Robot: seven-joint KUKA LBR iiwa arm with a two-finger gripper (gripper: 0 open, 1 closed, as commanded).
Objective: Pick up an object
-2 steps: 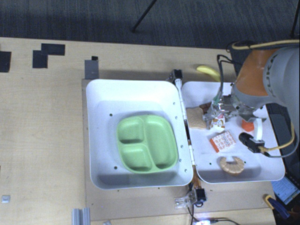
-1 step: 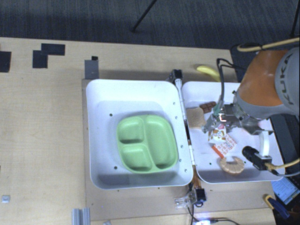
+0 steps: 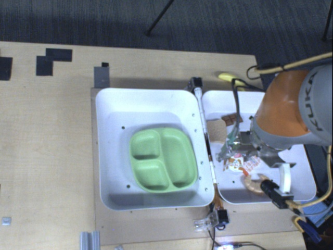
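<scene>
Objects, a small jumble of wrappers, lie in the right bin, at about three o'clock from the green divided tray in the left bin. Gripper hangs directly over them; grip undiscernible.

The arm hides much of the right bin.

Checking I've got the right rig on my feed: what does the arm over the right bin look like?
The arm is a KUKA: a grey rounded body with a broad orange band and part of the maker's name in dark letters on the grey shell. Below the band sits a grey metal wrist, with the gripper beneath it. Yellow and black cables run alongside.
</scene>
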